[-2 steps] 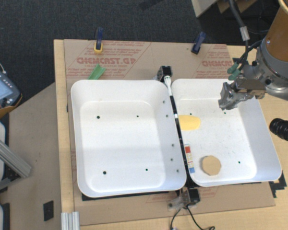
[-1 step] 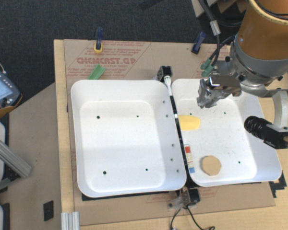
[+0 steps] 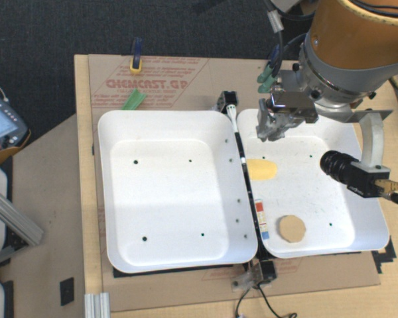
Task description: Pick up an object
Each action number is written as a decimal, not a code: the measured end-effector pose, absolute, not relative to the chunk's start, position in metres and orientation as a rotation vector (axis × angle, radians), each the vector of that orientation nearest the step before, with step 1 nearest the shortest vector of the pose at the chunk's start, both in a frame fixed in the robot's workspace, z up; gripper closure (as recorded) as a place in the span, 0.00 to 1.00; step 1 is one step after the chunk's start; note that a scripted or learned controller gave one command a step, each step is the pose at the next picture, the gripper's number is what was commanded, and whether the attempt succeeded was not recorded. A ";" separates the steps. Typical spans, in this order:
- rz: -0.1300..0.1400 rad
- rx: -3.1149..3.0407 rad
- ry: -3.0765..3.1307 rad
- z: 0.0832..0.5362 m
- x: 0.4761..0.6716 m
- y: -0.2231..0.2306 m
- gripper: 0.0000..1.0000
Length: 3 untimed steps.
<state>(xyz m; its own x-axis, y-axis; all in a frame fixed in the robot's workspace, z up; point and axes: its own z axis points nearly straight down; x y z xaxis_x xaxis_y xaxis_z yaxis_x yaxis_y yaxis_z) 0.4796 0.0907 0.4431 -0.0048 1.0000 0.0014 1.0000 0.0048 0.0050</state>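
**Gripper hovers over the right bin, objects lying loose**

From the overhead camera, the gripper (image 3: pixel 273 132) hangs above the far left corner of the right bin (image 3: pixel 365 240); whether it is wide or narrow I cannot tell from this angle, though nothing seems to sit in it. A pale yellow object (image 3: pixel 262 170) lies just below it, beside the bin's left wall. A round tan disc (image 3: pixel 292 228) rests nearer the front edge. The left bin (image 3: pixel 113 177) stands alongside.

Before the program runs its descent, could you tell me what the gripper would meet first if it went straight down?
Probably the bare floor of the right bin; the gripper hangs behind the yellow object, though depth is unclear.
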 end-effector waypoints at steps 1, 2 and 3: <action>0.005 2.217 2.223 0.456 0.480 0.112 1.00; -0.005 2.221 2.226 0.440 0.479 0.133 1.00; 0.001 2.220 2.223 0.452 0.480 0.133 1.00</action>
